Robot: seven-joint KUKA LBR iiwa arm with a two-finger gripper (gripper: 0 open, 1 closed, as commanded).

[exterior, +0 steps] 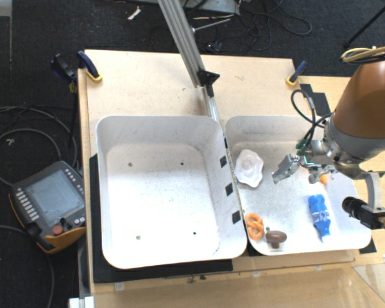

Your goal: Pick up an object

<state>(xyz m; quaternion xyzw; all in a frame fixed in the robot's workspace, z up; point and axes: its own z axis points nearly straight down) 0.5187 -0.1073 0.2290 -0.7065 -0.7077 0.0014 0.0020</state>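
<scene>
Starting at the near edge: teach pendant point(48, 204) sits on the floor left of the bench, grey body, orange trim, cable looping off behind it. Left bin point(160, 191) is a shallow white tray with a few dark specks on its floor. Right bin point(263, 133) butts up against it, the two sharing a raised wall down the middle.

Near corner of the right bin holds an orange pretzel-shaped piece point(255, 224), and just beside it, to the right, a small brown knob-like object point(276, 238). Blue object point(318, 215) lies further right, elongated, running front to back. White crumpled item point(249, 167) sits farther back, close to the dividing wall.

Gripper point(284, 169) hangs over the right bin, right of the white item, and nothing is visibly between its fingers; whether they are spread or closed, I cannot tell. Arm point(366, 114) enters from the right, orange band up top.

Farther back, bare bench top point(147, 82), a slanted metal pole point(183, 34), yellow clamps at both corners, cables on the dark floor.
</scene>
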